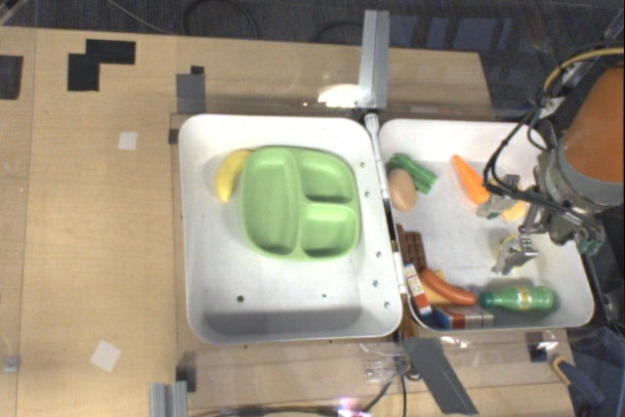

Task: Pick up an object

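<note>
Objects to pick: a scatter of toy food lies in the right bin (582,308), nothing lifted out of it.
Carrot: an orange carrot (469,179) lies slanted near the middle of that bin, just left of the gripper.
Green bottle: a green bottle (518,299) lies on its side along the near wall, just below the gripper.
Sausage: a red-orange sausage (445,288) sits left of the bottle, beside a brown chocolate bar (411,251) at the dividing wall.
Egg and greens: a tan egg (401,191) touches a green vegetable (415,170) in the far left corner of the right bin.
Gripper: the gripper (515,249) hangs low over the right side of the right bin; whether it is apart or together I cannot tell from here.
Arm: the orange band (598,127) shows at the right edge, cables looping above it.
Left bin: the left bin (210,298) carries a green divided plate (296,201), with a banana (229,173) touching its left rim.
Worktop: pale wood worktop (88,239) surrounds both bins.
</note>
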Motion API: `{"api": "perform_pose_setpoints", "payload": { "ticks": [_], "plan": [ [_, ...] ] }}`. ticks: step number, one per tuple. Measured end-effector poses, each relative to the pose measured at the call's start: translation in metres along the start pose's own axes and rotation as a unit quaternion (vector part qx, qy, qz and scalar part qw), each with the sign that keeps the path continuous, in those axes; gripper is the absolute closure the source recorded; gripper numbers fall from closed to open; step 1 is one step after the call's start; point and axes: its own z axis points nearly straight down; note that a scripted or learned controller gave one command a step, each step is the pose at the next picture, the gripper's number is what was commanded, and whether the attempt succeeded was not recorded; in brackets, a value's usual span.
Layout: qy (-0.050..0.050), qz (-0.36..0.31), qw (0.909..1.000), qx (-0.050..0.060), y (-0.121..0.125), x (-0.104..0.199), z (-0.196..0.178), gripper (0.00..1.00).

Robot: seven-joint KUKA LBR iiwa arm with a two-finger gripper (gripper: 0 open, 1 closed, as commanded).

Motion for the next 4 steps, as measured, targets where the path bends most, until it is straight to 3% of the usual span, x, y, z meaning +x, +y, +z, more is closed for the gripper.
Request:
{"api": "perform_pose_setpoints", "payload": {
  "ticks": [1, 2, 3, 4],
  "plan": [
    [-0.005, 0.061, 0.9981, 0.001, -0.016, -0.066, 0.110, 0.00],
    [-0.002, 0.043, 0.9991, -0.001, 0.026, -0.134, 0.113, 0.00],
    [-0.002, 0.096, 0.9954, 0.000, 0.012, -0.054, 0.110, 0.00],
    [-0.002, 0.135, 0.9908, -0.002, 0.052, -0.129, 0.113, 0.00]
  ]
}}
